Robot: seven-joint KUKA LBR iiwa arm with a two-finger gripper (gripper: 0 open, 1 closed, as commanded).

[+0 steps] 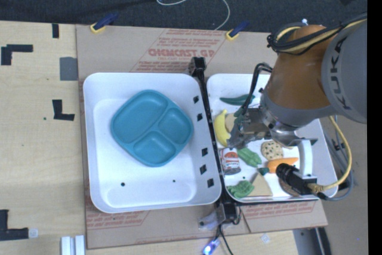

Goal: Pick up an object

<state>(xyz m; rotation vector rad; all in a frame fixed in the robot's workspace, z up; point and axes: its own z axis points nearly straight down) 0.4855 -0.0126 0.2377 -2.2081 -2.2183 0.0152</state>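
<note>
Camera view: the gripper (240,131) hangs low over the right bin (325,146), just right of the banana (221,127) at that bin's left wall. Finger state: cannot tell. A small can (230,160) lies below the banana. The left bin (98,146) holds a blue divided plate (152,127).

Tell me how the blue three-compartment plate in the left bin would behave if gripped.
The blue three-compartment plate looks like moulded plastic, so probably stiff and light. It lies flat in the left white bin, so it is unlikely to roll or tip. Its smooth, low rim may slip from a pinch.
</note>
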